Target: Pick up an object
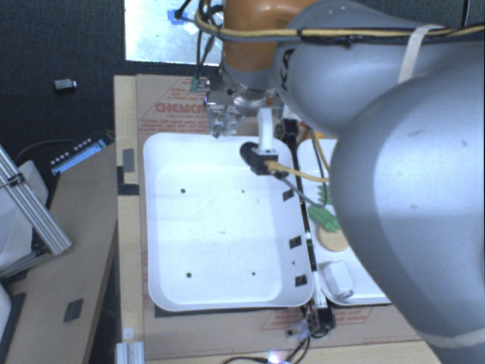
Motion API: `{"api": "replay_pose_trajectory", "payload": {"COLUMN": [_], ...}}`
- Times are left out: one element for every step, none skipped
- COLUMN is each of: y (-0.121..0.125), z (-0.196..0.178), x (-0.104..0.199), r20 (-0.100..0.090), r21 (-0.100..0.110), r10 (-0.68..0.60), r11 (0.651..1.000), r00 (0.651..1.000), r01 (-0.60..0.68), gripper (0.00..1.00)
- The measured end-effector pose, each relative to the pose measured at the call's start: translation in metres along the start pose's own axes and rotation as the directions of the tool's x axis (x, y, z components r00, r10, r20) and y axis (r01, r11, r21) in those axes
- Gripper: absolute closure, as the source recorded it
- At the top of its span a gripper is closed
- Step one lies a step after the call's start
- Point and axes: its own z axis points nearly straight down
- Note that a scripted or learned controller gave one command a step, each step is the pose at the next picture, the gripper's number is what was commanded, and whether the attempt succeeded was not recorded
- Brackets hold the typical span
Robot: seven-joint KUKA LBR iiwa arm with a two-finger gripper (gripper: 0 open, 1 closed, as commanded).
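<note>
While the candidate objects lay in the right bin (356, 298), none had been lifted. A green item (326, 218) rested against a tan disc (333, 240), and a pale white block (337, 279) sat just beside them toward the near rim; all three were partly hidden by the arm (409, 203), whose bulk covered most of that bin. Their grouping against the shared divider suggested a crowded pick with little room between pieces.

The tool (220, 123) hung over the far edge of the left bin (220, 233), well apart from those objects, so I judged the pick not yet begun. Whether its jaws stood apart or together could not be told, and nothing was visibly held. A white bracket with a dark fitting (261, 154) and a yellow cable (303, 177) trailed beside it.

The cable crossing the divider and the arm's own mass stood as the likeliest obstructions. Cardboard (174, 105) lined the worktop (83, 233) beneath both bins.
</note>
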Motion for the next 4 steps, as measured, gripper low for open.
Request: {"api": "replay_pose_trajectory", "payload": {"y": [-0.045, -0.085, -0.054, -0.111], "z": [0.005, -0.172, -0.298, -0.264], "x": [0.045, 0.043, 0.032, 0.043], "r20": [-0.001, -0.008, -0.004, 0.001], "r21": [0.006, -0.014, -0.014, 0.007], "r10": [0.000, 0.001, 0.004, 0.002], "r11": [1.000, 1.000, 1.000, 1.000], "r00": [1.000, 1.000, 1.000, 1.000], "r01": [0.000, -0.002, -0.004, -0.002], "gripper": [1.00, 1.00, 1.00, 1.00]}}
